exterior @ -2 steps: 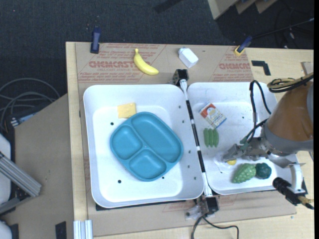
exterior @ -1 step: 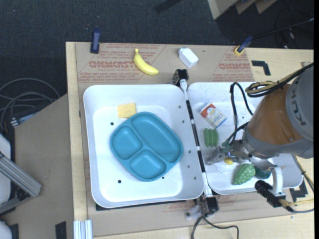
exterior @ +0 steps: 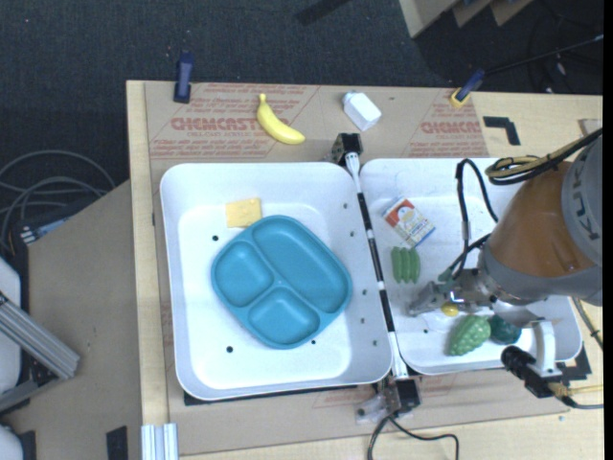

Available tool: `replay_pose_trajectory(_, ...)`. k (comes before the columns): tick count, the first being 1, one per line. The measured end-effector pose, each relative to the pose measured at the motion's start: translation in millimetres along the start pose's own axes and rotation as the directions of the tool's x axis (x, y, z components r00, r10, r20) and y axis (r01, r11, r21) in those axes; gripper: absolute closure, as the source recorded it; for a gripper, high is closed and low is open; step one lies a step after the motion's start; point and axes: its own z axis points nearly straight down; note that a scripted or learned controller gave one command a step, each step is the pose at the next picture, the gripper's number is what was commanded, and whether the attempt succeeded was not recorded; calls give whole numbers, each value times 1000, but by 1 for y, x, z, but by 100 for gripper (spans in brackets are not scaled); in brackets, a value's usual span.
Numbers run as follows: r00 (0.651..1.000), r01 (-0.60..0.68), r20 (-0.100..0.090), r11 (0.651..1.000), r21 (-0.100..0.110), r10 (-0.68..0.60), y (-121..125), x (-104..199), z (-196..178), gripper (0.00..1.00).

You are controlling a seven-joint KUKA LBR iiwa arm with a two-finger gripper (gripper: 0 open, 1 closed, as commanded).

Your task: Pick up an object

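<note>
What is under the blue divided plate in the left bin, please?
The blue divided plate lies on the left bin floor. A yellow square piece touches its upper edge. Whether anything lies beneath the plate is hidden.

Robotics lab, bench w/ cardboard sheet (exterior: 220, 123), two white bins (exterior: 182, 257), loose cables (exterior: 48, 190), carpet floor
</note>
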Motion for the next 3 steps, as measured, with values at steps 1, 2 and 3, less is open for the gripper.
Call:
replay_pose_trajectory(1,1000,-1,3,1000,-5,1,1,-1,-11,100)
replay_pose_trajectory(2,1000,-1,3,1000,-4,1,1,-1,-11,0)
replay_pose_trajectory(3,1000,1,0,1000,-1,-1,52,3,0,0)
